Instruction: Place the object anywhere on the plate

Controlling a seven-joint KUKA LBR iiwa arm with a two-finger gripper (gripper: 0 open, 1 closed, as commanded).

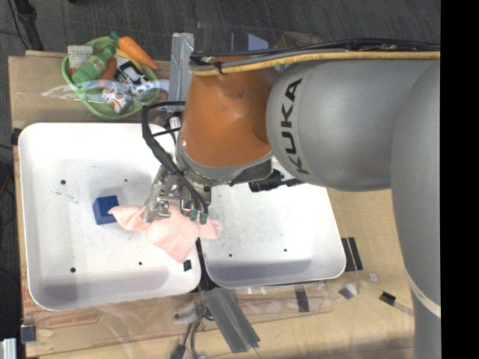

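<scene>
A crumpled pink cloth lies across the ridge where the two white bins meet, mostly in the left bin. A small blue block rests in the left bin, touching the cloth's left tip. My gripper hangs from the orange-banded wrist right over the cloth's upper edge. Its fingers stand spread apart, with the tips at or just above the fabric. It is open, with nothing lifted between them. The arm's bulk hides the upper part of the right bin.
A green bowl full of toy food and packets sits on the bench beyond the left bin's far edge. The grey arm covers most of the right side of the view. Tape strips and a bracket lie along the bench's front edge.
</scene>
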